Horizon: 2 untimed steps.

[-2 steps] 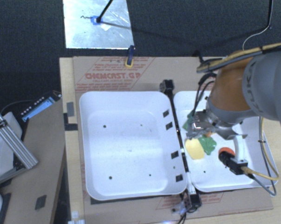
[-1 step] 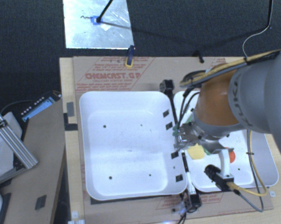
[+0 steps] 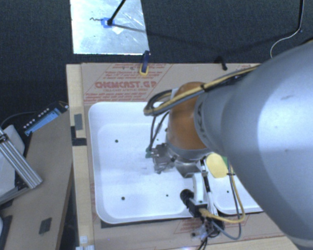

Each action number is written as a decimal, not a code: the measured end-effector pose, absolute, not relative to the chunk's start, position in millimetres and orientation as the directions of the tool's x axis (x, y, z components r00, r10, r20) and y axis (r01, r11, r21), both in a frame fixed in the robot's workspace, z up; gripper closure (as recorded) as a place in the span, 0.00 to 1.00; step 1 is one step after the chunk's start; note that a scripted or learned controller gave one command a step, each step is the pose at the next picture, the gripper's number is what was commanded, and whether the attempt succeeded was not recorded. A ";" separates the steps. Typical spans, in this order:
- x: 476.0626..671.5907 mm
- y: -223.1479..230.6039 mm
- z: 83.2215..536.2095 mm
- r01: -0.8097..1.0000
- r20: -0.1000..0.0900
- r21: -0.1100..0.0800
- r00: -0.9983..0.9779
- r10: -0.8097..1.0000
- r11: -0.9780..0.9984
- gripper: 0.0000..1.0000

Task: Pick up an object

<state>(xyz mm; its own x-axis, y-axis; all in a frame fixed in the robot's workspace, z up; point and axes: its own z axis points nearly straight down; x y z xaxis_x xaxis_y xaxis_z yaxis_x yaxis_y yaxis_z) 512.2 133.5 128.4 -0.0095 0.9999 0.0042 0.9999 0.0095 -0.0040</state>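
One arm fills the right of the frame; its gripper hangs low over the left bin, mid-frame. Whether it is open or closed I cannot tell. Candidate object: a pale yellow item just right of the wrist, partly hidden, apparently in the right bin. Advice: centre over that item before descending, clear of the divider.

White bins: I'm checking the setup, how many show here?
2. The left white bin lies in plain view; the right white bin sits beside it, mostly hidden under the arm.
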 end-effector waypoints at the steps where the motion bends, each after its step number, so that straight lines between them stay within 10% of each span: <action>1: 488.0 136.2 232.0 1.000 0.004 0.009 -0.007 1.000 0.007 1.00; 2: 587.9 140.4 247.6 1.000 0.001 0.010 -0.005 1.000 0.005 1.00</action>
